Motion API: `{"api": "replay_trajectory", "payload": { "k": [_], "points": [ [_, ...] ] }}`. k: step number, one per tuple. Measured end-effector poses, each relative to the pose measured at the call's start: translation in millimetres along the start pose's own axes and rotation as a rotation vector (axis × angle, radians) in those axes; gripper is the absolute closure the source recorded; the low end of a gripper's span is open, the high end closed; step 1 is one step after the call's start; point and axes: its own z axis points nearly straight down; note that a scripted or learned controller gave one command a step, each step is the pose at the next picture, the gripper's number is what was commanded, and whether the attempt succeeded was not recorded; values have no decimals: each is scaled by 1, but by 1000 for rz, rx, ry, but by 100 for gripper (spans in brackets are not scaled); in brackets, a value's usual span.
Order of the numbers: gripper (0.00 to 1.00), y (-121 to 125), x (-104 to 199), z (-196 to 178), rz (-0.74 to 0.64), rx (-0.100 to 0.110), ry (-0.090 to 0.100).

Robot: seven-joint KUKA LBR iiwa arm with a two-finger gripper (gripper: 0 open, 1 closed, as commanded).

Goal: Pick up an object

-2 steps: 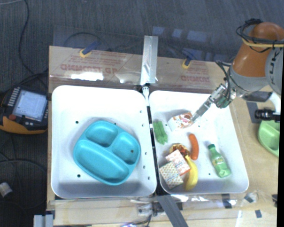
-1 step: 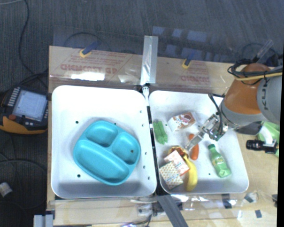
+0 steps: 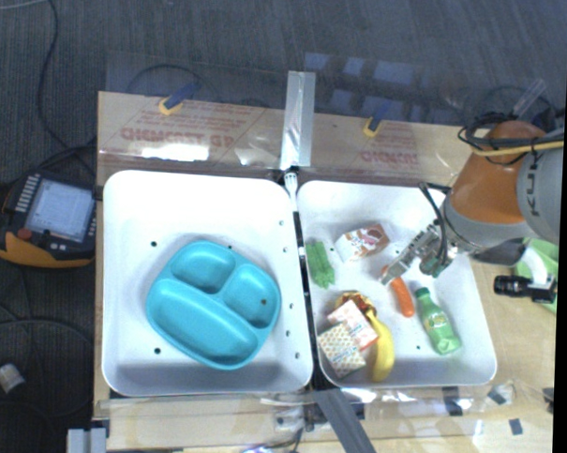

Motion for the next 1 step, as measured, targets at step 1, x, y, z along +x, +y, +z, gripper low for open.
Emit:
{"api": "replay_trajectory", "payload": {
  "k": [1],
  "points": [
    [100, 47, 17, -108, 143, 5, 1]
  ]
}}
